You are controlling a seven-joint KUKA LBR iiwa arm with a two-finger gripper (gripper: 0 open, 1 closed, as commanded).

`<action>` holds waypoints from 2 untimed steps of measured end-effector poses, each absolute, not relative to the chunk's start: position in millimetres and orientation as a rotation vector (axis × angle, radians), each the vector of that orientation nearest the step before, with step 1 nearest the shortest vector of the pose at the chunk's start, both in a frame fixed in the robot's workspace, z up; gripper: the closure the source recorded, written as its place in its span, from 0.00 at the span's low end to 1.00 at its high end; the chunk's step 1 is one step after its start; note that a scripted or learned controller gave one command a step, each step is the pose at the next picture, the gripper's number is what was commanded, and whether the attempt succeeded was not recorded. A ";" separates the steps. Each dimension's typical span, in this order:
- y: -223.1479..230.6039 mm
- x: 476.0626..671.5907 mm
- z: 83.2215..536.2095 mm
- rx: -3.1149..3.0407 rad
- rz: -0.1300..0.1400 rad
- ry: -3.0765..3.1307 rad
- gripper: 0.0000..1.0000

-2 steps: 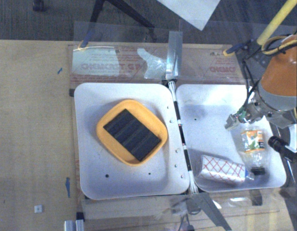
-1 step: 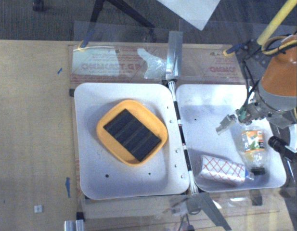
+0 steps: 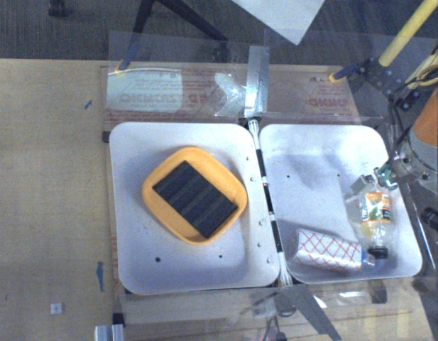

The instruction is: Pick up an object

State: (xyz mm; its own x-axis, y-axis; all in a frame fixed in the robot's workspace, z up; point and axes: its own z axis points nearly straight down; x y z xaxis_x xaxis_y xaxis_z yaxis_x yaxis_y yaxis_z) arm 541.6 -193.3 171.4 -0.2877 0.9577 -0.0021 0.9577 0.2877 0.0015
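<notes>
Locating the gripper point(image 3: 384, 175) just beyond the upper end of the clear packet point(image 3: 375, 212), toward the far right. Not resolving how wide it is standing: small and blurred here, cannot tell. Not seeing anything held in it.

Identifying the clear packet as a crinkled transparent bag, showing orange and green contents through the film and catching glare along its upper part. Lying flat, long side running toward and away from the camera.

Tracing the arm point(image 3: 422, 163) to the right of the clear packet, entering over the edge, grey at the wrist, with the orange band point(image 3: 431, 123) sitting farther right and farther back.

Finding the clear packet resting inside the right bin point(image 3: 311, 137), close to that bin's right wall. Noting a carton with a red lattice print point(image 3: 329, 249) lying on its side to the near left of the clear packet, and a small black piece point(image 3: 378, 251) just at the packet's near end; too small to name.

Finding the left bin point(image 3: 133, 190) well to the left of the clear packet, holding a yellow rounded tray point(image 3: 166, 217), turned at an angle and carrying a dark ribbed panel point(image 3: 195, 198) on top.
</notes>
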 end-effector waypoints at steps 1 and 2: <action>-147.0 551.6 181.6 1.825 0.001 2.552 0.00; -216.1 557.1 93.3 1.766 0.001 2.596 0.00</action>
State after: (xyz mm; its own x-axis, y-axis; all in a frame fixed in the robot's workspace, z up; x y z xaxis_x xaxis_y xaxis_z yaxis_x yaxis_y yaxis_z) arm 557.1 -216.1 93.3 -0.3671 0.9302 -0.0008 0.9302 0.3671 0.0014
